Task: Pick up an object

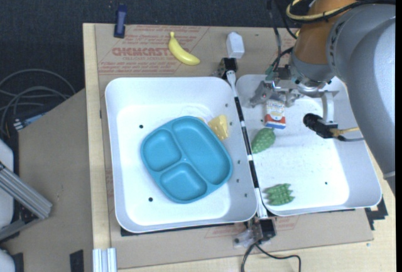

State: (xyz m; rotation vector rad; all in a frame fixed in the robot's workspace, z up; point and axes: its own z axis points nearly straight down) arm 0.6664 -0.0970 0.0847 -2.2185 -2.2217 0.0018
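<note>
Tool (274, 101) above carton (274, 119), beside strawberry (263, 139)

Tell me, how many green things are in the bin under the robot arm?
2. One green thing lies by the bin's left wall, just below the small white and red box. The other green thing lies near the bin's front edge. The arm may hide more.

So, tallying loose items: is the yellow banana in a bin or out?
Out: the yellow banana lies on the brown board behind the left white bin.
</note>
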